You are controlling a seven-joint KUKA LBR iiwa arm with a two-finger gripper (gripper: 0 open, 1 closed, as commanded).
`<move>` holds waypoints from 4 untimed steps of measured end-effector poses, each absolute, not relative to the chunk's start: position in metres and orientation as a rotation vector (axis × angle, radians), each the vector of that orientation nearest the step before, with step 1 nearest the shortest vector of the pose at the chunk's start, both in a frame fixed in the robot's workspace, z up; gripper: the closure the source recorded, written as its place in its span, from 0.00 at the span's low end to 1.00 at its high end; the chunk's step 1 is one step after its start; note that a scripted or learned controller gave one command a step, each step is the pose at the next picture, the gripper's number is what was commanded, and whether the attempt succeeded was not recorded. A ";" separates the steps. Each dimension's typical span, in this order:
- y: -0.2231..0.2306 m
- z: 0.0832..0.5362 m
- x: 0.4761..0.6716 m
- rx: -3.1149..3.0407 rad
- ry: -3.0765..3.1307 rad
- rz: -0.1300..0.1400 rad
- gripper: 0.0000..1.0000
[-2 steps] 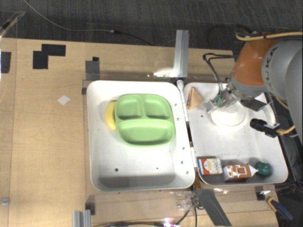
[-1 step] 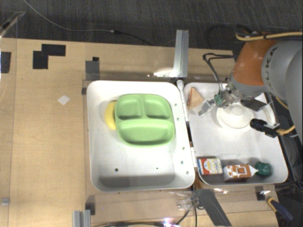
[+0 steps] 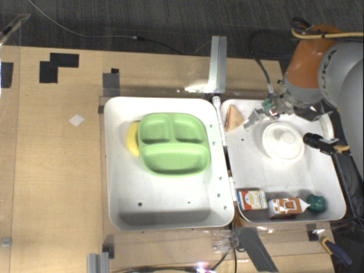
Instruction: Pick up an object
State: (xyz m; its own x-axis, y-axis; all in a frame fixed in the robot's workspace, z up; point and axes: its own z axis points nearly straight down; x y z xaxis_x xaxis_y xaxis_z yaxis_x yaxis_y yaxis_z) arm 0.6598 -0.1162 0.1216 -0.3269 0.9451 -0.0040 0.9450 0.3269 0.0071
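- The gripper (image 3: 272, 108) hangs over the far part of the right bin (image 3: 335, 206), below the orange band of the arm (image 3: 324, 67). Its tip is small and blurred, so I cannot tell its state, and I see no object in it.
- Nothing is picked yet, in my judgement. The candidates in the right bin are a white round lid or bowl (image 3: 282, 140) just beside the gripper, a tan wedge (image 3: 233, 117) against the left wall, and a small carton (image 3: 252, 199), a brown carton (image 3: 286, 207) and a green object (image 3: 316, 203) along the near wall.
- The white round object is wide and low; the gripper may slide off its rim or only push it.
- The tan wedge touches the wall, so the gripper could strike the wall first.
- The three near objects lie close together; one grasp may disturb two.
- In the left bin (image 3: 165, 209), the green divided tray (image 3: 173, 143) covers most of a yellow object (image 3: 132, 139), which is hard to reach.
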 end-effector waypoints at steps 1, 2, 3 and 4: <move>-0.102 0.109 0.644 1.724 2.618 0.006 0.00; -0.096 0.087 0.654 2.306 2.133 -0.007 0.00; -0.047 0.185 0.603 2.266 2.171 0.006 0.00; -0.046 0.195 0.605 2.257 2.177 0.007 1.00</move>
State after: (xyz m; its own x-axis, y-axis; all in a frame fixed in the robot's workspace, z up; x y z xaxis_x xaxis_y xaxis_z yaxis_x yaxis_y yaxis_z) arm 0.6046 -0.0461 0.1952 0.0361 0.9993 -0.0005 0.9993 -0.0361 0.0070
